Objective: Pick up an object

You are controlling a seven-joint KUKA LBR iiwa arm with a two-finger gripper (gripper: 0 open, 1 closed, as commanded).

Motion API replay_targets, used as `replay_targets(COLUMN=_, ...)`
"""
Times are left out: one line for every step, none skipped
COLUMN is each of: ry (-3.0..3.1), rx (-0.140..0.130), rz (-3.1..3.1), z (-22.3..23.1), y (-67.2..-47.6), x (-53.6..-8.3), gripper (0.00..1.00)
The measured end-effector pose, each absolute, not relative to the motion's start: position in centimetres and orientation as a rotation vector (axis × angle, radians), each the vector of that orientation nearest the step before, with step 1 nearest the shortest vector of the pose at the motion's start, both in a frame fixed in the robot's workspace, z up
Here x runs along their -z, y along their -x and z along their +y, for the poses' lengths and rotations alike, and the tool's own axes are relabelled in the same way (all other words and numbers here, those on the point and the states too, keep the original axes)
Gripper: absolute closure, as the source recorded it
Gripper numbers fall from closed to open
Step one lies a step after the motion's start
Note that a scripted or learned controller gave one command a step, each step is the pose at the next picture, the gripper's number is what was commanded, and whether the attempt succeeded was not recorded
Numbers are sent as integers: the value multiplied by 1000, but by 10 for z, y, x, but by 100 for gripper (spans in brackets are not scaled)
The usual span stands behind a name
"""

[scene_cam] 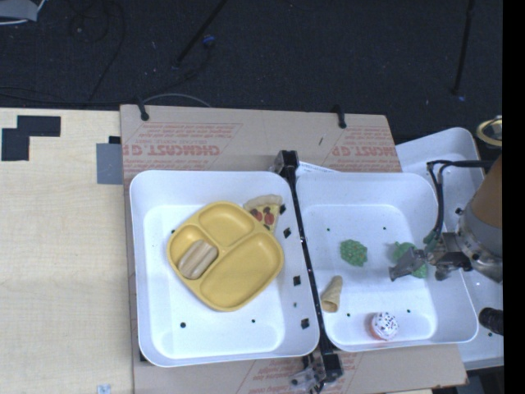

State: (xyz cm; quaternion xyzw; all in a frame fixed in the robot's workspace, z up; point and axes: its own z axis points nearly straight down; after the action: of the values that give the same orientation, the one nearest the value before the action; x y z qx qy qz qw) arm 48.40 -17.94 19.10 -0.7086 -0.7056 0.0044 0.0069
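Observation:
In the right bin [447,322] my gripper [410,264] reaches in from the right edge, low over the floor. A small green leafy object [404,251] lies right against its tip and is partly covered by it; whether it is held I cannot tell. A green broccoli piece [353,252] sits a little to the left, apart from the gripper. A tan cone [330,293] lies near the bin's left wall. A white and pink cupcake [384,325] stands by the front wall.
The left bin [156,327] holds a yellow divided plate [242,273] with a tan bun [197,258] in one compartment. A pizza slice [265,209] lies beside the plate's far corner. A black divider [305,261] separates the bins.

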Motion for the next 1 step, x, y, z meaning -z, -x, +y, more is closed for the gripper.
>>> replay_targets(ry=2220, rx=-3, rz=-2218, z=-179, y=-487, x=-198, gripper=0)
